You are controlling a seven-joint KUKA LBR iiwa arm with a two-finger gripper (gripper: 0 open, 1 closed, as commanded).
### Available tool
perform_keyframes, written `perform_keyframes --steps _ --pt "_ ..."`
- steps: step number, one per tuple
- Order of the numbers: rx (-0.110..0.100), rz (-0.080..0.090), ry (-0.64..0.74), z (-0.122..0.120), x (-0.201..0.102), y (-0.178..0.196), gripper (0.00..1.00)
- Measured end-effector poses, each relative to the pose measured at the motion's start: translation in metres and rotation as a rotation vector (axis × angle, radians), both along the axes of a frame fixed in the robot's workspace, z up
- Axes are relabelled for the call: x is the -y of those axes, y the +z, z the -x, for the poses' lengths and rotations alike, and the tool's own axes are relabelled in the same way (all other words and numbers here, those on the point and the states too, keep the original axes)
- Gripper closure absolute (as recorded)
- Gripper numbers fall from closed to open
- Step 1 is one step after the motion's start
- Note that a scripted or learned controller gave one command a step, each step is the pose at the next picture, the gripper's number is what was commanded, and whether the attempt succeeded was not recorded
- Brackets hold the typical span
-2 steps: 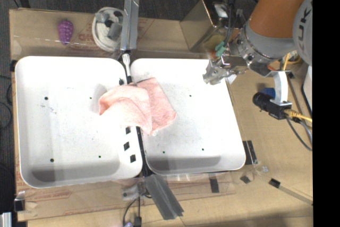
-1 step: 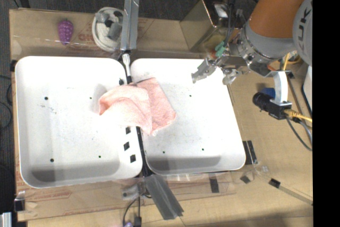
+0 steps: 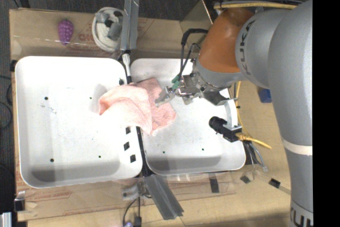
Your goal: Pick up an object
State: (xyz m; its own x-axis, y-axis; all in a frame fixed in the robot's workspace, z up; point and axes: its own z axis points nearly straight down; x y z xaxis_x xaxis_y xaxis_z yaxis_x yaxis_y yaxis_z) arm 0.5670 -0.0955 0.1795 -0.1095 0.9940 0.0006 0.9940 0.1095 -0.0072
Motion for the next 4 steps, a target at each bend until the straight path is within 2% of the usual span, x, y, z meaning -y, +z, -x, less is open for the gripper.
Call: perform_keyframes --steps 1,2,3,4 --pt "0.003 -0.001 0.142 -0.013 0.018 -0.089 0.00" --pt "0.001 -0.001 0.145 -0.013 0.018 -0.079 1.00" --pt "0.004 -0.001 0.085 -0.021 0.060 -0.015 1.00" --pt "0.006 0.000 0.111 -0.010 0.062 0.121 1.00"
